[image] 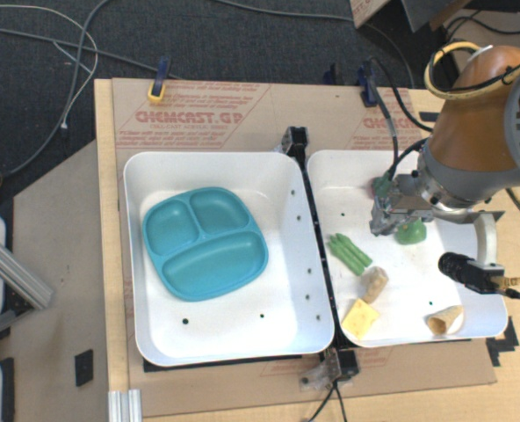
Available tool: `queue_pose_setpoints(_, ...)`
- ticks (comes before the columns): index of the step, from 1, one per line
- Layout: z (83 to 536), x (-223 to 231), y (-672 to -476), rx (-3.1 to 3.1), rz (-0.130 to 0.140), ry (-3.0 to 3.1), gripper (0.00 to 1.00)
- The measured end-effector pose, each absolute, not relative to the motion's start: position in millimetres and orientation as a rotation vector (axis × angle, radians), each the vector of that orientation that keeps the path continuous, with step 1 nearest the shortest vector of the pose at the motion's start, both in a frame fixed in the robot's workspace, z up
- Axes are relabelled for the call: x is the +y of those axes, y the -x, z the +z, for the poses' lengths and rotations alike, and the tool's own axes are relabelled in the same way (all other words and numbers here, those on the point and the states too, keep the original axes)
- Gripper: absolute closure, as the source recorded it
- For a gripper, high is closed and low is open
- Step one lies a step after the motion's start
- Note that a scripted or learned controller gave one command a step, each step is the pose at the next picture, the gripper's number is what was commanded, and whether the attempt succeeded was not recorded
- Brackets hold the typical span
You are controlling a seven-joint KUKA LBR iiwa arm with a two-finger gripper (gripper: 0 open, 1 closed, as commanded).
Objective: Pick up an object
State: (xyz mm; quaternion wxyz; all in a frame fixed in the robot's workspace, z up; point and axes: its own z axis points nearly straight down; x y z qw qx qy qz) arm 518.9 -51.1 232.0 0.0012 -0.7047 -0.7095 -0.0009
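In the camera view, two white bins are seen side by side on the bench. A blue plate (205,243) with three parts lies in the left bin (141,183). The gripper (390,216) is seen low in the right bin (348,170), near its back edge, right beside a small round green thing (411,232). It cannot be told if the claw is open or shut, or if anything is held in it. The green thing looks small, light and smooth, so it could slip; it is best taken across its middle. A long green piece (350,253) is seen near the bin's left wall. A tan lump (374,282) and a yellow block (359,318) lie toward the front edge, and a pale piece (444,320) by the front right corner. The block looks soft and easy to squeeze by its flat sides.
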Motion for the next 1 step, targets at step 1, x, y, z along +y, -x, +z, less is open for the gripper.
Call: queue_pose_setpoints(1, 232.2, -7.4, -511.7, -2.225, 0.000, 2.212, 1.00)
